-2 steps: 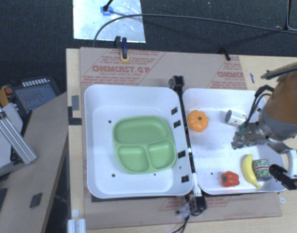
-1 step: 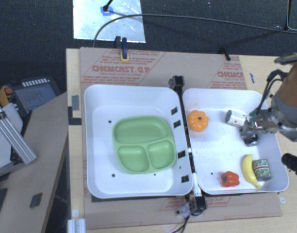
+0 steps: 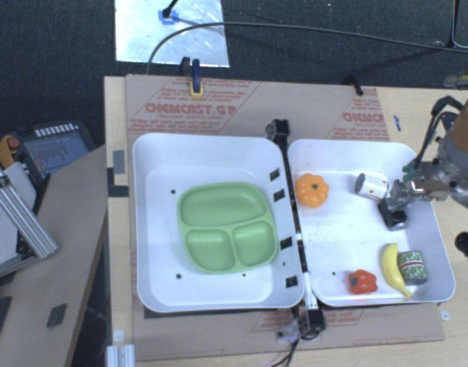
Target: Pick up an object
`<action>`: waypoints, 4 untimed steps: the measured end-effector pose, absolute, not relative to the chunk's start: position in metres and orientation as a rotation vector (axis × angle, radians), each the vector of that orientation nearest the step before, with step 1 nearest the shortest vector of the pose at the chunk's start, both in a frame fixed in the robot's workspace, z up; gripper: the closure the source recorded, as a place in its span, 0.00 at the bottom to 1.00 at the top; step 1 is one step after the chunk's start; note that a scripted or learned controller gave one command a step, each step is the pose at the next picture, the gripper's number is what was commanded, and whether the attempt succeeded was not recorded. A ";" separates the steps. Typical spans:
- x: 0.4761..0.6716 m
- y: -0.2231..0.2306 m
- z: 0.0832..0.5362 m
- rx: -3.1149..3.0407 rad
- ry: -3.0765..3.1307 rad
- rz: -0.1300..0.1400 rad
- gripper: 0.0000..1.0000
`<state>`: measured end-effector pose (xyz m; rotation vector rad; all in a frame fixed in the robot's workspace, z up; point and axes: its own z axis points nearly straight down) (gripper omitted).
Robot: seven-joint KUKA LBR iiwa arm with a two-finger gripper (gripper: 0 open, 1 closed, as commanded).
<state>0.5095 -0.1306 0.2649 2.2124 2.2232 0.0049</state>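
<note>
The right bin point(image 3: 349, 147) holds an orange pumpkin point(image 3: 311, 190) near its left wall, a small white and grey cylinder point(image 3: 370, 184) lying on its side, a yellow banana point(image 3: 393, 267), a green-labelled can point(image 3: 411, 267) and a red pepper point(image 3: 362, 281). My gripper point(image 3: 393, 217) is low over the right part of this bin, just right of and below the white cylinder and above the banana. Nothing shows in its grasp.
The left bin point(image 3: 154, 205) carries a green divided plate point(image 3: 226, 226). A black divider with clips point(image 3: 289, 205) runs between the bins. The arm point(image 3: 456, 174) enters from the right. A control pendant point(image 3: 58, 147) lies on the side table at left.
</note>
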 end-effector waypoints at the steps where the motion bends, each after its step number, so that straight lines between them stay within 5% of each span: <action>1: 0.531 -0.075 0.269 2.209 2.232 0.006 1.00; 4: 0.598 0.076 0.238 2.209 2.233 0.007 1.00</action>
